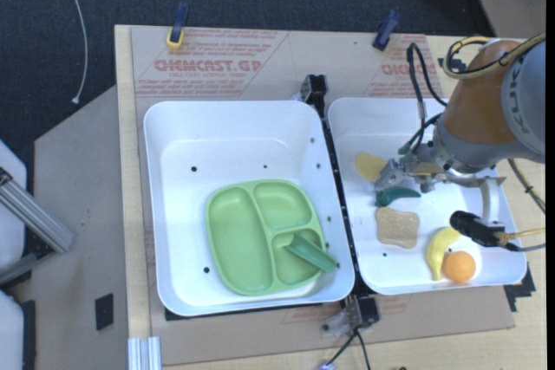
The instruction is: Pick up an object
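Observation:
My gripper hangs low in the right bin, reaching in from the right. Directly beneath it lies a teal object, partly hidden by the gripper. To its left, a pale yellow piece rests on the bin floor. Below the teal object sits a tan slice of bread. A yellow banana and an orange lie together at the bin's front right. Whether the gripper touches the teal object is unclear.
The left bin holds a green divided plate with a darker green piece in its lower right compartment. The grey and orange arm covers the right bin's far right part.

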Controlling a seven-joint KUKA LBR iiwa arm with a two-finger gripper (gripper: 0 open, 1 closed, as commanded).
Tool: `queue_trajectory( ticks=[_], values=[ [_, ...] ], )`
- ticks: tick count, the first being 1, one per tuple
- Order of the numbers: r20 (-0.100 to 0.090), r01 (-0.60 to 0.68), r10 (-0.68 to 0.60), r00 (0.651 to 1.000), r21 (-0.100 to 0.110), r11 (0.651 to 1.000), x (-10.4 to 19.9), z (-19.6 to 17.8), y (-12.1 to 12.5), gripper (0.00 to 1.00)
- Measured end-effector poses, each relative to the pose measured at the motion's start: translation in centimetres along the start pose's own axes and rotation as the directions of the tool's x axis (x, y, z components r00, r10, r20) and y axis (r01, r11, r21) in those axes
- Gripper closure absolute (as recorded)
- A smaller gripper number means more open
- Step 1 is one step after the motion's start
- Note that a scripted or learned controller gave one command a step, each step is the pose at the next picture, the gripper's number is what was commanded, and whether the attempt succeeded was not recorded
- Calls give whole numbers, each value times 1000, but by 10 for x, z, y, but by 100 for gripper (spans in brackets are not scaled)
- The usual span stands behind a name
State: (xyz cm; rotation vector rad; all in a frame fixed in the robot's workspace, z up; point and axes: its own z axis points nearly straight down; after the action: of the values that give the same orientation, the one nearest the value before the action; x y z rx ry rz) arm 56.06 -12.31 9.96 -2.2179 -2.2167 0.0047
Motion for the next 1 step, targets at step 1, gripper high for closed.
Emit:
queue_trajectory(
  ticks=[1],
  values=[
    [1,0,0,1000,-3,1000,0,16,0,0]
  ],
)
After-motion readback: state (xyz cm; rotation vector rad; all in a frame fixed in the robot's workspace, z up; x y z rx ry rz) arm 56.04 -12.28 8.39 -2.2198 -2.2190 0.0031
